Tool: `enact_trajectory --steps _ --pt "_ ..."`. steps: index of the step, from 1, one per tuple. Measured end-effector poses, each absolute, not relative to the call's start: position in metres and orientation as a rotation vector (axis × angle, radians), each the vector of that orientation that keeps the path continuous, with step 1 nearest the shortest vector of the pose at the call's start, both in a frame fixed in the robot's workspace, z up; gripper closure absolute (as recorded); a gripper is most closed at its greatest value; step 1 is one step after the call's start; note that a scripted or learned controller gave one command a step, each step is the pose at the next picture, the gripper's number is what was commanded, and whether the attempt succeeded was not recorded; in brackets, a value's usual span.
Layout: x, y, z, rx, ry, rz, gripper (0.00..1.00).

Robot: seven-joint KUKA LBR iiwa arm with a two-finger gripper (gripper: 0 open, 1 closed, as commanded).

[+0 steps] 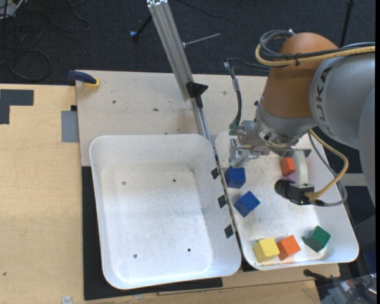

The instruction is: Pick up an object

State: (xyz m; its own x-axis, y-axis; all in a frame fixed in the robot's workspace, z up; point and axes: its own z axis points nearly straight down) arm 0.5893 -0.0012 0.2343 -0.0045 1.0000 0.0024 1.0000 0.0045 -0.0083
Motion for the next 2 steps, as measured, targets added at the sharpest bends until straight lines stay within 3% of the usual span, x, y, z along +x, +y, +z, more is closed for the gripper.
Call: enact_trajectory --steps 2 --pt "0.582 0.092 0.239 -2.214 -2.222 0.007 1.00"
